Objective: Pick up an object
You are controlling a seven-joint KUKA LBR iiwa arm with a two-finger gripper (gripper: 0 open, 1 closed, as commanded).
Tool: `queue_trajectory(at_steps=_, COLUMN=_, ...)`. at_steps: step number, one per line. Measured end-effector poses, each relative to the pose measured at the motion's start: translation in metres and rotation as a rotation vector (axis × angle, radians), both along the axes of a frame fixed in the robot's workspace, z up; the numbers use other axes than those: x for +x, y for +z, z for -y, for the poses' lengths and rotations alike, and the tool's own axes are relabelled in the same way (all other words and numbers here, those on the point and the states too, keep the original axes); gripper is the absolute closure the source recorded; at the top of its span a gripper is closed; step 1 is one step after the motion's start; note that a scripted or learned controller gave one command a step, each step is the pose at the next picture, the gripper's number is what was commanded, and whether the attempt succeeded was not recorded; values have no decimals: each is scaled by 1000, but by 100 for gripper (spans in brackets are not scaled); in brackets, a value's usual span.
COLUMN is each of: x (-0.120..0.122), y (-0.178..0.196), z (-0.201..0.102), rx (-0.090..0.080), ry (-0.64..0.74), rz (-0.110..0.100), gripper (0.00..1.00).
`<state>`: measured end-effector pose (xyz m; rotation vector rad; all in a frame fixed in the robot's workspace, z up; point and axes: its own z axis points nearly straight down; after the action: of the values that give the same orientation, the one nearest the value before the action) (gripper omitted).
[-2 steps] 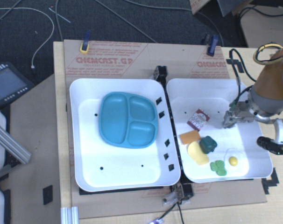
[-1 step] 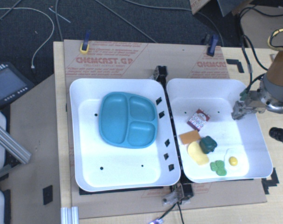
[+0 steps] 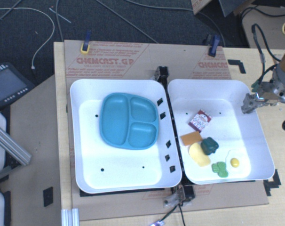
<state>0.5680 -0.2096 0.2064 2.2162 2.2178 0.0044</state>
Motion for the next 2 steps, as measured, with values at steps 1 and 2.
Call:
queue_trajectory(at_steps=1, x=5, y=65, z=-2, rx=-1, ry=1, rz=3, gripper=100)
queue_trajectory(at_steps=2, x=17, y=58, z=-52, rx=5, ry=5, rz=-6, gripper=100)
